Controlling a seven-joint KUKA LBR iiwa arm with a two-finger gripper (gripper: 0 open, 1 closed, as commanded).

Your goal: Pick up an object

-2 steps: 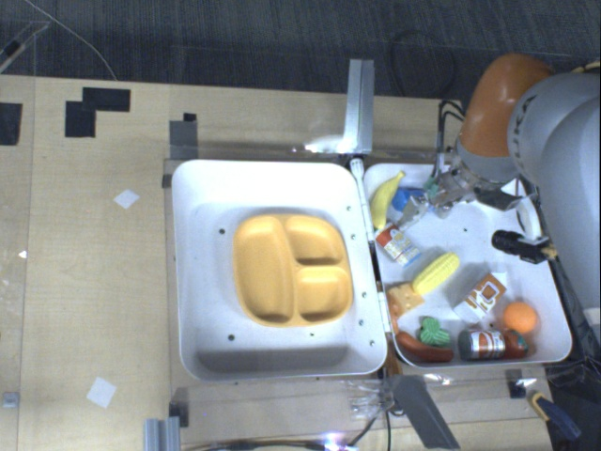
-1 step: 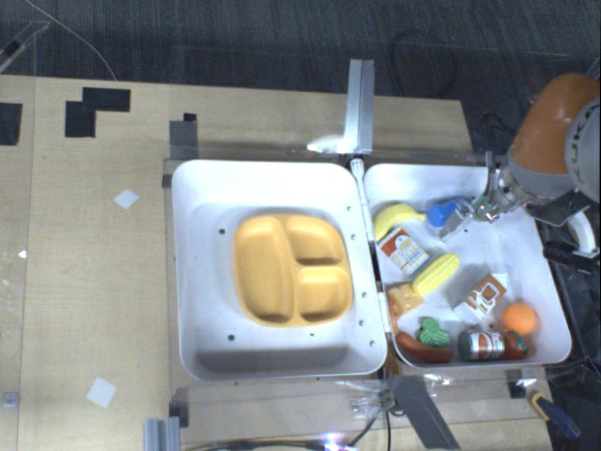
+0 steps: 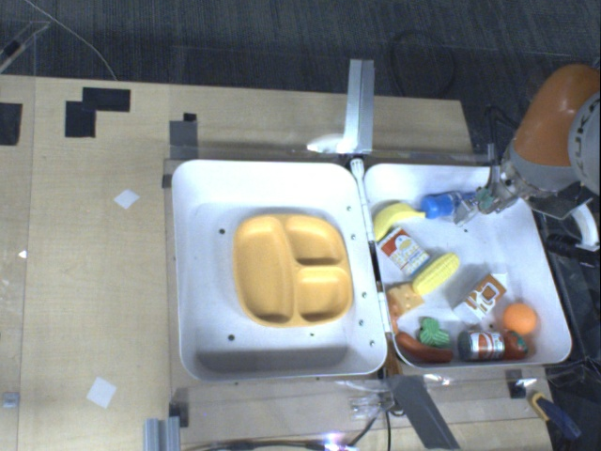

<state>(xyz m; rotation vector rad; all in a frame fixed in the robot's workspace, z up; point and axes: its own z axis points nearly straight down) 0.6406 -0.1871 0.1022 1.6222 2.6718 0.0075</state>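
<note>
Seemingly we are at the reach step: our gripper [image 3: 486,200], whose grip state we cannot tell, sits beside the blue bottle [image 3: 439,205] in the right bin [image 3: 552,280], needing descent.

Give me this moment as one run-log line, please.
phase: approach | pincer: far end of right bin, beside blue bottle | held: nothing seen | left bin: yellow tray

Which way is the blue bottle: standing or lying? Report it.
Lying. The blue bottle shows its full length along the right bin floor, beside the gripper.
</note>
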